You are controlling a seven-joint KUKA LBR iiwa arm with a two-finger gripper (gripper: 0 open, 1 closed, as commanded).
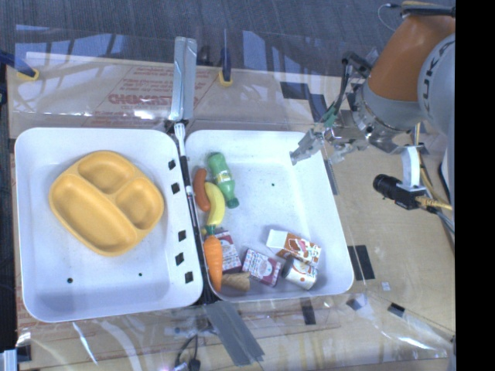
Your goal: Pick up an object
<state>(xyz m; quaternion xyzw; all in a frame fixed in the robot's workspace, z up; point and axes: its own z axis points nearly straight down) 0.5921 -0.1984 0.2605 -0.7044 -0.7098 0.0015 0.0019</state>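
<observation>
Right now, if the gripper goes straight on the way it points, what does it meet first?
Probably the bare floor of the right bin, near its upper right corner; the gripper points down-left there. Depth is unclear.

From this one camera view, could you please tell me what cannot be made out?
- Gripper: small and blurred at the right bin's top rim; its state is unreadable.
- Carton labels: too small to read.
- Brown item below the carrot: partly covered, kind unclear.
- Arm: cut off by the top edge.
</observation>
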